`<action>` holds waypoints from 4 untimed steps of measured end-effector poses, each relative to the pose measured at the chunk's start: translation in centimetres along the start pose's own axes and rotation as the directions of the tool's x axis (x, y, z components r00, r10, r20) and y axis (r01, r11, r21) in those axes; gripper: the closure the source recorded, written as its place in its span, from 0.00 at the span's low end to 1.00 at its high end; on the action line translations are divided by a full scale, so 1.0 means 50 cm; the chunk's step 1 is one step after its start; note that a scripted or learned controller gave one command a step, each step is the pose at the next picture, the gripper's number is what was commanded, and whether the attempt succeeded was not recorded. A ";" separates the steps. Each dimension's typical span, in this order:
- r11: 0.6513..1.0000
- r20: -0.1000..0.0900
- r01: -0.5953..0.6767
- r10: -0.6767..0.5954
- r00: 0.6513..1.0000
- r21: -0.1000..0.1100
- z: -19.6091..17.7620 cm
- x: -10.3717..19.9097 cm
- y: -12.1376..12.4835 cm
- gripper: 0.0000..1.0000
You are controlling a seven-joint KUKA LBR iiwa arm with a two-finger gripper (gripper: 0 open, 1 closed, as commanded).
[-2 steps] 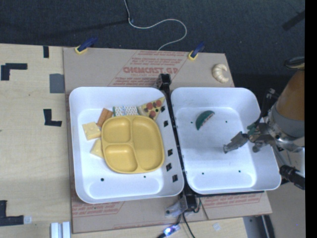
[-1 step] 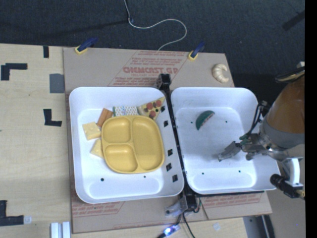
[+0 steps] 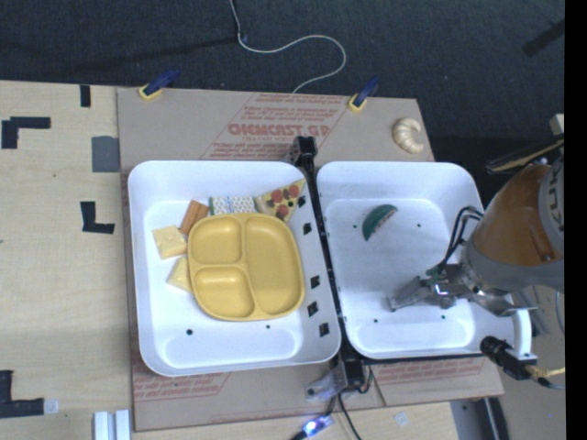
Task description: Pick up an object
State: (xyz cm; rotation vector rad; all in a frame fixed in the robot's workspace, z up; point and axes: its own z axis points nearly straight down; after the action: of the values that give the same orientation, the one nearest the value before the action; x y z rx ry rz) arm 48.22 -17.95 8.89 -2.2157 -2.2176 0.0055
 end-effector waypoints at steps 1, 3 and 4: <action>1.000 -0.001 0.001 -0.001 1.000 -0.002 -0.025 0.001 0.002 1.00; 1.000 0.003 0.001 -0.001 1.000 -0.009 -0.196 0.016 -0.001 1.00; 1.000 0.003 0.001 -0.001 1.000 -0.009 -0.275 0.018 0.000 1.00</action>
State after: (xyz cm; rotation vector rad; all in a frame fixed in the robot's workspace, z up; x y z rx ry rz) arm 48.32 -17.08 22.62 -2.2202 -2.2250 -0.0020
